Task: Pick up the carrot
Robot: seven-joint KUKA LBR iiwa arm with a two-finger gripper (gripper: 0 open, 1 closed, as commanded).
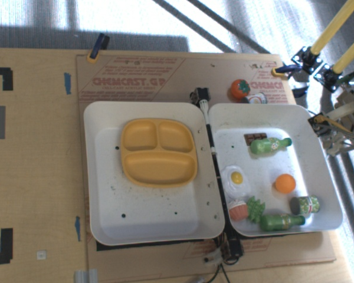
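The carrot [241, 210] is a short orange stub with a leafy green top. It lies near the front left corner of the right white bin [324, 158]. Its green top points right, toward a green bottle [281, 221] lying along the bin's front wall. A fried egg toy [236, 178] rests just behind the carrot.
The right bin also holds an orange ball [285, 183], a small can [305, 205], a second green bottle [269, 145] and a brown chocolate bar [255, 138]. The left bin [100, 175] holds a yellow divided plate [159, 151]. A tomato [240, 89] sits on the cardboard behind the bins.
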